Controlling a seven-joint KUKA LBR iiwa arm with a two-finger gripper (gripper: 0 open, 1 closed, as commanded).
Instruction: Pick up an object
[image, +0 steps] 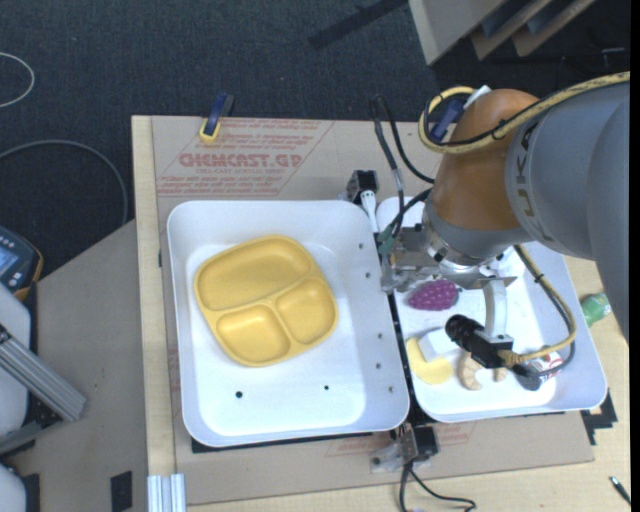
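The counter (260, 150), a brown printed board, carries everything. The grey arm (570, 170) comes next in size. It reaches in above and to the right of the purple grape bunch (432, 295) and covers the upper part of the right bin (500, 405).

There are two white bins. The grape bunch lies in the right bin, and the left bin (300, 400) sits to the left of the bunch, across the shared rims. In the left bin there is one yellow plate (265, 298) with three compartments, well left of the bunch.

The gripper (432, 272) hangs just above the one grape bunch, close enough to hide its top edge. The wrist blocks the view, so I cannot tell whether the gripper is released or clenched, and nothing can be seen held in it.

Just below the bunch are one pale yellow wedge (432, 370) and one small white block (436, 346) touching it. Below and to the right of the bunch lies one tan lump (470, 376). One blue and yellow clip (213, 120) sits on the counter's far edge, well up and left of the bunch.
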